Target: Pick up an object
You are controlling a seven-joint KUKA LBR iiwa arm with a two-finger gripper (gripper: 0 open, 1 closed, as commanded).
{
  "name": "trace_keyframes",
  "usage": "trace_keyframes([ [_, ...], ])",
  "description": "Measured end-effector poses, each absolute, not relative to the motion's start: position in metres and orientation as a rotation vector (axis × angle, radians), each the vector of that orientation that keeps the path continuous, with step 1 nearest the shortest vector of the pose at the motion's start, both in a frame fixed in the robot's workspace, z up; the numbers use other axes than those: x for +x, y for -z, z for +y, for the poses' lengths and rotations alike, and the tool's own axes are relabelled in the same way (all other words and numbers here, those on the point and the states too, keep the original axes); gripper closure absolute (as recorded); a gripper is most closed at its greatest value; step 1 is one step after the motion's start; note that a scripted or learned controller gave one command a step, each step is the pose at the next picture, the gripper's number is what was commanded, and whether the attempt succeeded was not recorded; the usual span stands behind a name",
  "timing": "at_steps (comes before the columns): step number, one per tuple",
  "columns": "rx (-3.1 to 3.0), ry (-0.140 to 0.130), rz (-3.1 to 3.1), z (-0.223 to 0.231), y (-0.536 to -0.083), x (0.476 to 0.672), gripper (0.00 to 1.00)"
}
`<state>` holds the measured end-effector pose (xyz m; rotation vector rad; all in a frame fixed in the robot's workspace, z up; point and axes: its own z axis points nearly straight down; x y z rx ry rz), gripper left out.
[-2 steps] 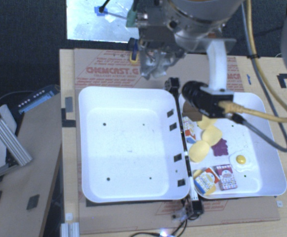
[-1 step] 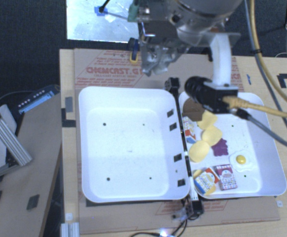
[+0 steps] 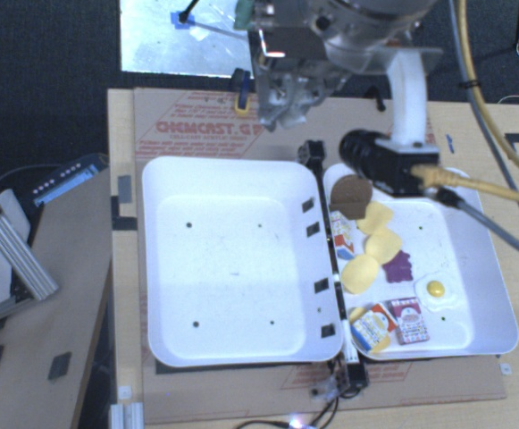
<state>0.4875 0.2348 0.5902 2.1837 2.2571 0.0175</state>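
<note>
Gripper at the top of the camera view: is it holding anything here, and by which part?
Nothing shows between the fingers of the two-finger metal gripper. It hangs above the brown cardboard sheet, behind the white bins.

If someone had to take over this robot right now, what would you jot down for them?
End effector: raised over the bench behind the bins, nothing seen in it; fingers too blurred to judge.
Right bin: all the items lie along its left side: brown piece, yellow chips, purple piece, toy fried egg, small packets.
Left bin: no items seen.
Done: nothing lifted yet.
Left: pick up any one object.
</note>
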Motion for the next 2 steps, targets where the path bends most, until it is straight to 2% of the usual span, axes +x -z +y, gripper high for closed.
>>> trace_keyframes([
  [2,2.172,-0.023,2.267,0.234,-0.612,0.488,1.0],
])
